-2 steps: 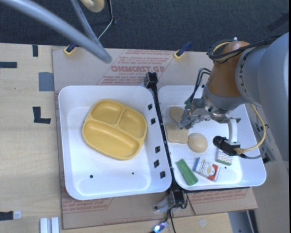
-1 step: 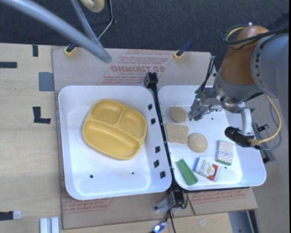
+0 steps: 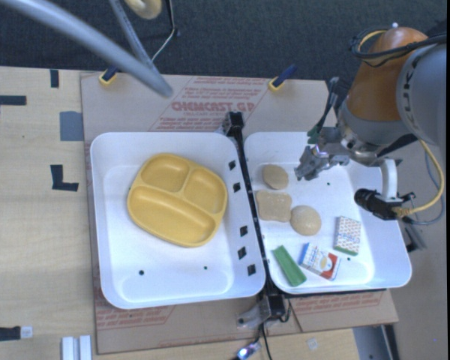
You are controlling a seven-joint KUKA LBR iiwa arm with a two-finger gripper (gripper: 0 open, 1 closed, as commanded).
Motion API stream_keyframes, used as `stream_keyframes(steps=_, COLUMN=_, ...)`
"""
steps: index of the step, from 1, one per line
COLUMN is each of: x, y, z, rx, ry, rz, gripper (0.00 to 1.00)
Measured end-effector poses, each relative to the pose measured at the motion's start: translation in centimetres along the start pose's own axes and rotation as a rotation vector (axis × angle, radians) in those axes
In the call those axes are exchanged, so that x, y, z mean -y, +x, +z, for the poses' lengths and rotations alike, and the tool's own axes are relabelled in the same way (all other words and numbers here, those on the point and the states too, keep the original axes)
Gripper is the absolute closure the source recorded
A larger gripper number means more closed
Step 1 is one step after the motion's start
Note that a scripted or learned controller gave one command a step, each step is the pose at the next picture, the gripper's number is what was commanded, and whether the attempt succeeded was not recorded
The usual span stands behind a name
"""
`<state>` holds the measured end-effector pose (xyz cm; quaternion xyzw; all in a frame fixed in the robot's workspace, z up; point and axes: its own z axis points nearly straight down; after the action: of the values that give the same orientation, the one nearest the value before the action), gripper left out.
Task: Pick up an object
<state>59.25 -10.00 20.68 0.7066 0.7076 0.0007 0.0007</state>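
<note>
Claw point(image 3: 309, 165): hangs low over the upper part of the right bin point(image 3: 394, 280), pointing down and to the left in the camera view. Cannot tell whether clenched or released; dark and too small to read. Nothing visibly gripped.

Just left of it: round beige piece point(image 3: 275, 176), near but apart, lying on the bin floor. Below that, touching or nearly so: squarish beige piece point(image 3: 274, 205). Right of the square and just beside it: second round beige piece point(image 3: 305, 220), below the claw.

Farther down, along the bin's lower edge: green block point(image 3: 289, 265), lying tilted; small red, white and blue box point(image 3: 319, 261) just beside it; patterned box point(image 3: 348, 235) up and to the right, near the bin's right wall.

Behind the claw: grey arm with orange band point(image 3: 386, 62), reaching in from the right.

Across the black divider point(image 3: 240, 193): left bin point(image 3: 105, 152), bearing a yellow compartment tray point(image 3: 178, 199), well apart from the claw.
</note>
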Motion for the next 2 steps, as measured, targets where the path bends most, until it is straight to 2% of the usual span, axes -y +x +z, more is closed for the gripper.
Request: stream_keyframes(steps=2, x=0.8, y=11.0, z=-2.4, rx=-0.002, ry=0.003, rz=-0.006, gripper=1.0)
